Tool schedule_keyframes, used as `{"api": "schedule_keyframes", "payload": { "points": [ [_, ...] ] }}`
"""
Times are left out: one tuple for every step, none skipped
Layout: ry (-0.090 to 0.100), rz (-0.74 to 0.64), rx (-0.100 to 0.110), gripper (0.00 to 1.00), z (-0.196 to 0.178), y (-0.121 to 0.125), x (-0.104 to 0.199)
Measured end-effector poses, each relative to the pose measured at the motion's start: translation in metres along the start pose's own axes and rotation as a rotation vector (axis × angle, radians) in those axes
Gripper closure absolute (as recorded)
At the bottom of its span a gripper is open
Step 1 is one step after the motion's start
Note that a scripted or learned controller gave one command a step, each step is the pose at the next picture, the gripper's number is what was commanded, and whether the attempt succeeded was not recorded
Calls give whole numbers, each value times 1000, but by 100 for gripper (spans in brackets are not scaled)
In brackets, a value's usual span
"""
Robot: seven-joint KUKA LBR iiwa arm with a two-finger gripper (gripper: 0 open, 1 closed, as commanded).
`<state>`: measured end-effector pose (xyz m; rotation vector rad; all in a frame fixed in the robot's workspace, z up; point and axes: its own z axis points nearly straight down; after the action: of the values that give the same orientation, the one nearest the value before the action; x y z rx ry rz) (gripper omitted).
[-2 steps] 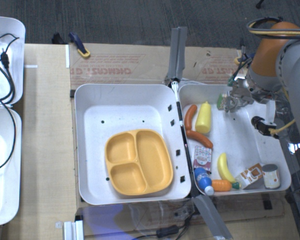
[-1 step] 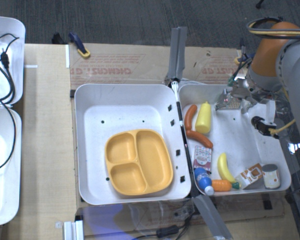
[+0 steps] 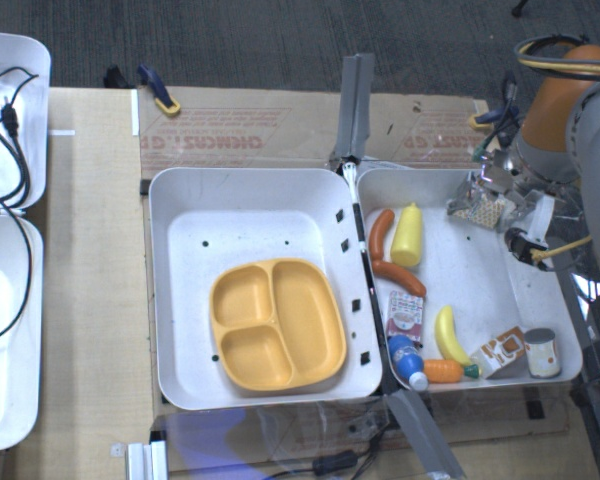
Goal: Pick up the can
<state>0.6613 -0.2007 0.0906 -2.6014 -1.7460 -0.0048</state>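
Yellow divided tray (image 3: 278, 324) in left bin (image 3: 180, 268)

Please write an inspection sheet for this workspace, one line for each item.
Surface: two white bins side by side, left bin, right bin.
Job's things: can upright in right bin's near right corner, beside a carton.
Clutter: yellow divided plate in left bin; hot dogs, mustard bottle, banana, carrot, blue bottle in right bin.
Grippers: gripper above right bin's far right corner, far from can.
Cables: black cables at far left.
Surroundings: cardboard behind bins.
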Motion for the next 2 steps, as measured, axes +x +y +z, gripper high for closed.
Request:
{"api": "schedule_keyframes", "payload": {
  "points": [
    [-2,-4,4,100,-6,0,1],
    [-10,106,-1,100,-95,-16,33]
  ]
}}
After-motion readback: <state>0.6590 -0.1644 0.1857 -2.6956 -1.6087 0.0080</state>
